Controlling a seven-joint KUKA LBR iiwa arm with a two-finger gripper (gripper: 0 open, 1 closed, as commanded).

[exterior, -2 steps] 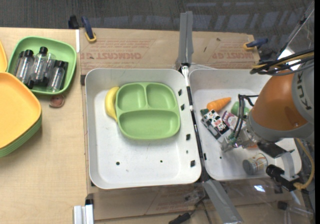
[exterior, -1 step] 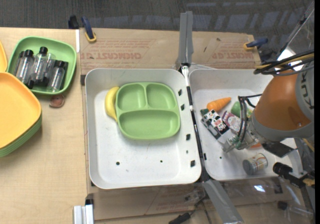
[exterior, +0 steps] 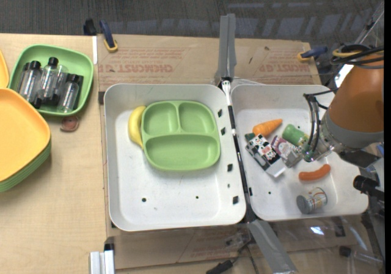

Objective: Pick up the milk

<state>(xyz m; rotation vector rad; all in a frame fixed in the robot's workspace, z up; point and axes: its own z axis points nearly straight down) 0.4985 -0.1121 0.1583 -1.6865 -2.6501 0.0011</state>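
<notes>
The milk (exterior: 263,149) is a small carton with black and white cow patches and a dark green end. It lies on its side in the right bin (exterior: 269,205), left of centre. My gripper (exterior: 299,154) hangs low over the bin just to the right of the carton, above a pinkish packet (exterior: 281,146) that lies against the milk. The grey arm with its orange band (exterior: 363,101) comes in from the right and hides part of the bin behind it.
Around the milk lie an orange carrot (exterior: 267,127), a green can (exterior: 294,134), a red-orange sausage (exterior: 314,172) and a silver tin (exterior: 311,200). The left bin (exterior: 177,205) holds a green divided plate (exterior: 181,135) with a yellow banana (exterior: 134,125) at its left edge.
</notes>
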